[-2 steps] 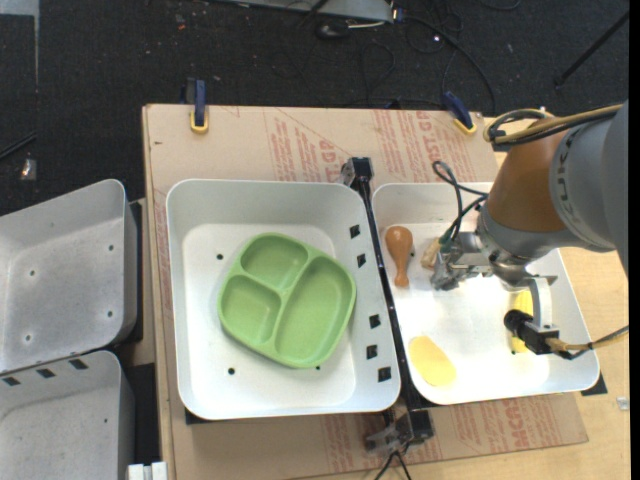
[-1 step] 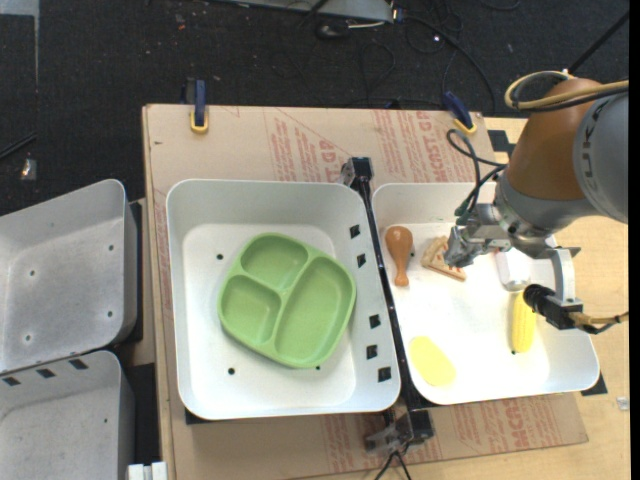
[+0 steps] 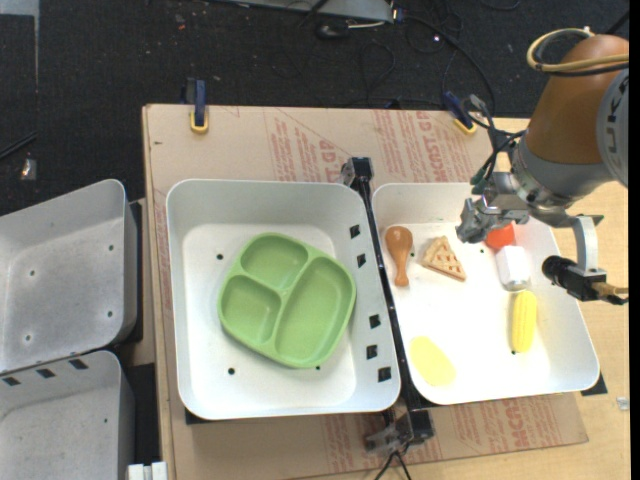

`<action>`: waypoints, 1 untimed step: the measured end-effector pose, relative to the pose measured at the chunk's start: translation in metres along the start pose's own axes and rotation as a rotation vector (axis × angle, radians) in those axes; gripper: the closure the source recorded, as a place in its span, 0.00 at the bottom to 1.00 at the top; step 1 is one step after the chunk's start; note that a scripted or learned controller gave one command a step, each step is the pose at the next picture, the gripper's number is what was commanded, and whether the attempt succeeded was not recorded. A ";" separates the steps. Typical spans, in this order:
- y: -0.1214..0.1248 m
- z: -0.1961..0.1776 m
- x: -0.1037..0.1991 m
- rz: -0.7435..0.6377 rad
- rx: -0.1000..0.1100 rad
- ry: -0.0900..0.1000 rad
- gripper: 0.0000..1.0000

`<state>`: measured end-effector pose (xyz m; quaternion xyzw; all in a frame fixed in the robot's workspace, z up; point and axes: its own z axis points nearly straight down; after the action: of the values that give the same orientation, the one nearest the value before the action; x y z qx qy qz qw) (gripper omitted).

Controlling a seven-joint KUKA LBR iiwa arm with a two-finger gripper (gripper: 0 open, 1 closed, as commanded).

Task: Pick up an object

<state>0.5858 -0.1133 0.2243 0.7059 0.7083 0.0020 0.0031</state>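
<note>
Several candidates in right bin (image 3: 575, 363): orange-and-white block (image 3: 509, 255) nearest gripper (image 3: 478, 225), then waffle slice (image 3: 443, 259), wooden spoon (image 3: 399, 251), corn cob (image 3: 522, 320), yellow patch (image 3: 432, 360). Hovering at far side beside block, likely lining up; finger spread unclear. Leftward, green divided plate (image 3: 288, 299) in left bin (image 3: 190, 363).

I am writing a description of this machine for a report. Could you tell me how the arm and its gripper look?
The arm is thick and rounded, with a large orange band and a grey shell beside it. A thin pale cable loops over its top. The gripper at its end is small, dark grey and metallic, with dark wires running into it.
</note>
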 end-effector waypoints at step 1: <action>-0.002 -0.054 0.010 -0.001 0.000 0.000 1.00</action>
<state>0.5831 -0.1037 0.2786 0.7057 0.7085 0.0020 0.0028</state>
